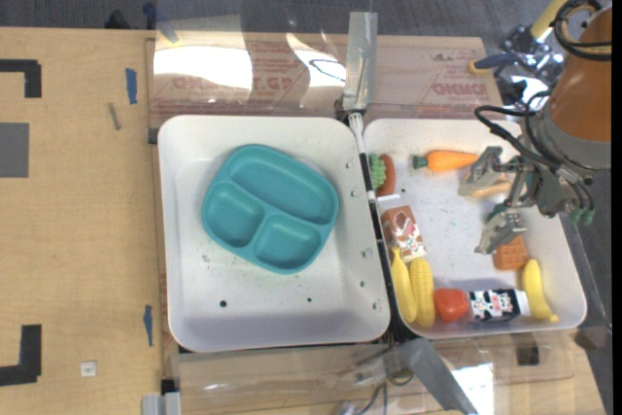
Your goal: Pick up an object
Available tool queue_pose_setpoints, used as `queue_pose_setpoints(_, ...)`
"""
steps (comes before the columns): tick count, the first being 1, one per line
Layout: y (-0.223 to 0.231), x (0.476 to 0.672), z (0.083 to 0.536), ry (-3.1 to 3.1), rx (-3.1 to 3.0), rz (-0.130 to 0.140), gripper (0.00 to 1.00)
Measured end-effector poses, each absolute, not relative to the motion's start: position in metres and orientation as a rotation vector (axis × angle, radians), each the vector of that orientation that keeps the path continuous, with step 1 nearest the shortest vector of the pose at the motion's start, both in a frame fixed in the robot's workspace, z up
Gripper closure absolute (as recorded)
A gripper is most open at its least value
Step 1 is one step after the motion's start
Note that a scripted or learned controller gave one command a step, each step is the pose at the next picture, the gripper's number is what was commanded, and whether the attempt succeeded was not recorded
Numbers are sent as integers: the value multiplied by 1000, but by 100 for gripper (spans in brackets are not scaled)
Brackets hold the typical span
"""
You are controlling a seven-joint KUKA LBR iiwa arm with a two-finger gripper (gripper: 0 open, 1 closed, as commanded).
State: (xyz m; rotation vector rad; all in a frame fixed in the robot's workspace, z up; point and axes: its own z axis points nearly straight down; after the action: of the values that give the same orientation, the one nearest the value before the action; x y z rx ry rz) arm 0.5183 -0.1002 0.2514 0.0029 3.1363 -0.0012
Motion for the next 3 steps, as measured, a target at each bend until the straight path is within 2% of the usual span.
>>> queue_pose_setpoints(1, -95, 632, 128, 3144, -172, 6, 0)
queue_pose_setpoints(2, -100, 590, 90, 3127, -49, -1, 0)
queue_pose_setpoints(3, -103, 664, 146, 3123, -138, -3, 0)
